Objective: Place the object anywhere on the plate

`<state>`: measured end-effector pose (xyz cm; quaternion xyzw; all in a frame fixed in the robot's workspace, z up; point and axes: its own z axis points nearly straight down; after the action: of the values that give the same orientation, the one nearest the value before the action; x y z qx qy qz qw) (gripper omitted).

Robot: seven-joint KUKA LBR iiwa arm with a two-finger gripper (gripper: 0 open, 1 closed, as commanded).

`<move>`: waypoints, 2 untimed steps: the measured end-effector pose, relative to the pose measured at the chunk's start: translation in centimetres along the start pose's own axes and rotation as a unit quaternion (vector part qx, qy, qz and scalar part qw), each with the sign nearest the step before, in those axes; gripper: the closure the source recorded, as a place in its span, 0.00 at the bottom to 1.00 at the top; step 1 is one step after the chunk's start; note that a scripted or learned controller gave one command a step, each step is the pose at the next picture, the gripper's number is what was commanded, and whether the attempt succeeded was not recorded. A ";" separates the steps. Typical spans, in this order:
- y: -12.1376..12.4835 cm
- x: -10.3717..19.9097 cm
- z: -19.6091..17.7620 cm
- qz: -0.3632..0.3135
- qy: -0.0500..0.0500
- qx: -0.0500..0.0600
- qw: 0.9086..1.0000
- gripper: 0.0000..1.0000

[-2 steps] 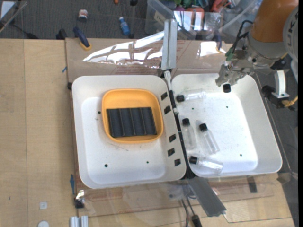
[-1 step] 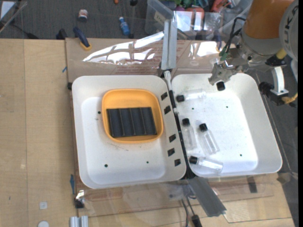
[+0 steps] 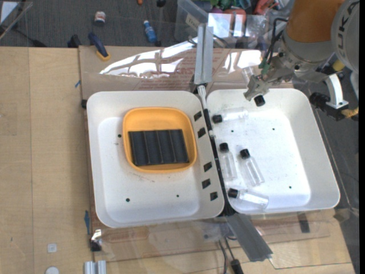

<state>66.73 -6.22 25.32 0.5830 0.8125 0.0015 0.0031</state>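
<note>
Two shallow white bins sit side by side on the bench. Left bin [image 3: 108,204]: one orange plate [image 3: 130,121] with rounded corners, lying slightly left of the bin's middle; on it, one dark ribbed rectangular block [image 3: 158,147] covering most of the plate's floor.

Right bin [image 3: 319,176]: several clear vials with black caps, all lying on their sides. One vial [image 3: 231,117] near the left wall, upper part; one vial [image 3: 227,160] lower down by the left wall; one vial [image 3: 251,167] just beside it toward the middle, set at a slant; one vial [image 3: 248,197] at the near left corner.

Arm [image 3: 316,16]: grey with an orange band, reaching in from the right, above the far edge of the right bin. Gripper [image 3: 255,93]: hanging over the far left part of the right bin, closed on a clear vial [image 3: 259,100] whose black cap shows just below the fingertips. That vial is off the bin floor and well apart from the plate.
</note>
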 end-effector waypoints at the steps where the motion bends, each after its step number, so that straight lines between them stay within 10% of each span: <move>1: 0.5 1.3 -1.0 -0.134 0.000 -0.001 0.991 1.00; 2: 0.9 2.5 0.5 -0.244 0.002 0.002 0.970 1.00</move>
<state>66.74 -3.54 24.87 0.3675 0.9300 0.0004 0.0004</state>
